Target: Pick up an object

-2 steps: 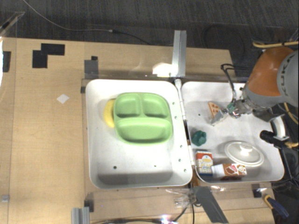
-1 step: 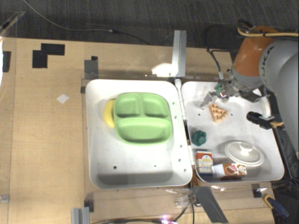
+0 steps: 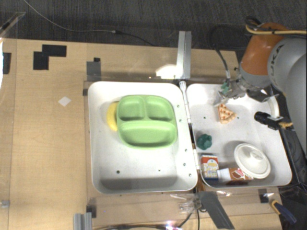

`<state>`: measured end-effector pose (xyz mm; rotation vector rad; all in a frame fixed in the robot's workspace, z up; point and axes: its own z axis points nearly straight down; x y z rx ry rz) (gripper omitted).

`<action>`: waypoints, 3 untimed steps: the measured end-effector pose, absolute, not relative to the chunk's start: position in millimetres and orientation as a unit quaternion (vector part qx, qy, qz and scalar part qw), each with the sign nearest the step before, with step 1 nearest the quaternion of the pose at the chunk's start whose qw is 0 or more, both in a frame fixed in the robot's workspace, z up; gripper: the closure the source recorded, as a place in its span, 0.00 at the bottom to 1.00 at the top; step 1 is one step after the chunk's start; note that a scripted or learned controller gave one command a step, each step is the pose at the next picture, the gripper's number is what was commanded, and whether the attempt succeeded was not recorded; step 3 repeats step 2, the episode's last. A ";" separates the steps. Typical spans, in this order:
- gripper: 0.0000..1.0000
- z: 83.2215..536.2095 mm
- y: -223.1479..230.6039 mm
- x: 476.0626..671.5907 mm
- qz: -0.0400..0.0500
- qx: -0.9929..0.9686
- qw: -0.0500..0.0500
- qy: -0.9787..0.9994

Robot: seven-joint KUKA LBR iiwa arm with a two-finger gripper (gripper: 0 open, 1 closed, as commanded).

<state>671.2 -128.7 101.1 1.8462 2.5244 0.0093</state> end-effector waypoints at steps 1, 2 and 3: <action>1.00 170.6 -88.7 670.7 0.002 0.611 0.003 0.791; 1.00 247.0 -65.0 629.2 0.002 0.670 0.002 0.742; 1.00 247.0 -65.0 629.2 0.002 0.670 0.002 0.742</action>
